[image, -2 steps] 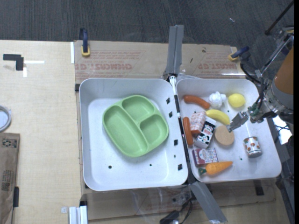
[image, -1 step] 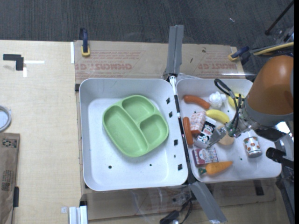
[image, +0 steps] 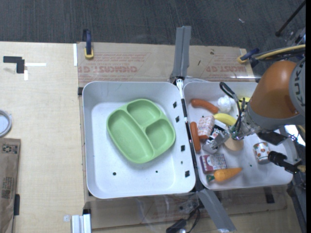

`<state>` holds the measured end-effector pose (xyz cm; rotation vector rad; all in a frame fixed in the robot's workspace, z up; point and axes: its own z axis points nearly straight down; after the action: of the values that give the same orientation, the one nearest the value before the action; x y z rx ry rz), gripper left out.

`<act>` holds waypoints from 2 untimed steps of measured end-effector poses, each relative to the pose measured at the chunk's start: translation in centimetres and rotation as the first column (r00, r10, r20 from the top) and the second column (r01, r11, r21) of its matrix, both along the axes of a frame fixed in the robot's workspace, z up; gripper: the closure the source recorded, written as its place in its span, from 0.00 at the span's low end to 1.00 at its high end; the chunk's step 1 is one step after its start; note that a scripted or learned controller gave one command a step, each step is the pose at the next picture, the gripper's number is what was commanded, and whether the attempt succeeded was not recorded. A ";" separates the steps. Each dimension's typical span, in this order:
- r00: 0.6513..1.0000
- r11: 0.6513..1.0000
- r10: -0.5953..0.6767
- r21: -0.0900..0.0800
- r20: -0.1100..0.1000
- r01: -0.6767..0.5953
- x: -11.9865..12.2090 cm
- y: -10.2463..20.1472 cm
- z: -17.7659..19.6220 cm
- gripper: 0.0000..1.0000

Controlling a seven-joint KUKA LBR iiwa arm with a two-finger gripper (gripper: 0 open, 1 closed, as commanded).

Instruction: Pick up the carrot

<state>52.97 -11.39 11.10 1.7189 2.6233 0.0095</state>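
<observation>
1. The left bin (image: 97, 178) holds a green divided plate (image: 141, 130); the right bin (image: 252, 181) holds the clutter.
2. The arm (image: 274, 93) reaches in over the right bin, its gripper (image: 218, 142) low among packets and sausages.
3. The carrot (image: 227, 174) lies near the bin's front wall, just toward the camera from the gripper, long axis roughly left-right, tip pointing right.
4. Whether the gripper is spread or closed I cannot tell; nothing visibly sits in it.
</observation>
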 end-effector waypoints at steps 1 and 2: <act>0.908 0.908 -0.419 -0.003 -0.011 0.419 -4.6 0.5 2.1 0.00; 0.923 0.923 -0.385 0.008 0.007 0.385 1.9 -3.5 -0.6 0.00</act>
<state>54.87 -14.89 10.50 2.1968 2.2317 0.0241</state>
